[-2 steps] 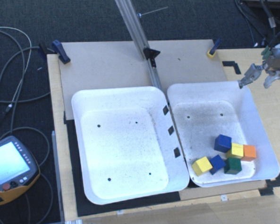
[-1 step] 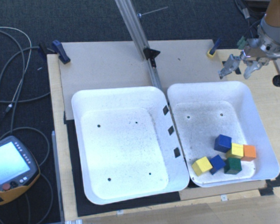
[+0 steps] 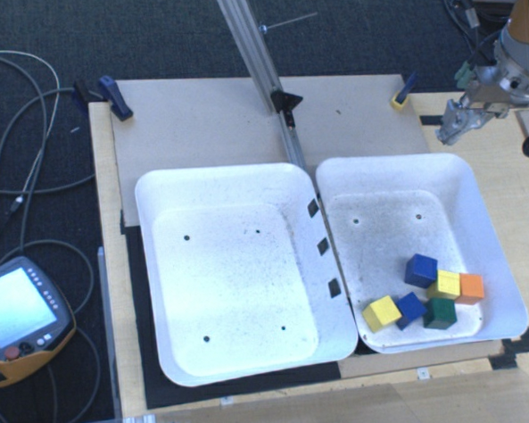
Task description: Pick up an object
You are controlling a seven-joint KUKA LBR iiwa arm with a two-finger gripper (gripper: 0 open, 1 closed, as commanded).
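Note:
Several small coloured blocks lie clustered in the near right corner of the right bin [image 3: 478,193]: a blue block [image 3: 420,269], a yellow block [image 3: 447,283], an orange block [image 3: 471,286], a green block [image 3: 440,312], a second blue block [image 3: 411,308] and a second yellow block [image 3: 381,312]. My gripper [image 3: 453,125] hangs beyond the far right corner of the right bin, high above the bench and well away from the blocks. Nothing shows between its fingers.
The left bin [image 3: 156,195] lies beside the right one, joined by black clips [image 3: 321,245]. A slanted metal pole [image 3: 257,55] rises behind the bins. Clamps [image 3: 114,97] sit at the board's far corners. A teach pendant [image 3: 21,319] lies at the left.

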